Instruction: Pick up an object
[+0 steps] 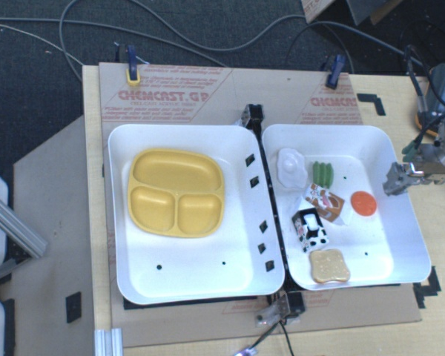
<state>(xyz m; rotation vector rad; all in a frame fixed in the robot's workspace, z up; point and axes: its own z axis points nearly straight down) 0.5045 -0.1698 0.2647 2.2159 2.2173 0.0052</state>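
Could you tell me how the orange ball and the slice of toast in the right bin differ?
The orange ball is round and bright orange; the slice of toast is flat, squarish and pale tan. The ball lies near the bin's right wall, the toast at its front edge. Both rest loose in the right bin.

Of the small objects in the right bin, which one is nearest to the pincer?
The orange round object. It lies furthest right in the right bin, closest to the pincer at the bin's right rim; the others sit nearer the divider.

A yellow three-compartment plastic tray (176, 192) lies in the left white bin (133, 273), on a bench edged with blue clamps (133, 61); grey cables (170, 39) cross the dark floor.
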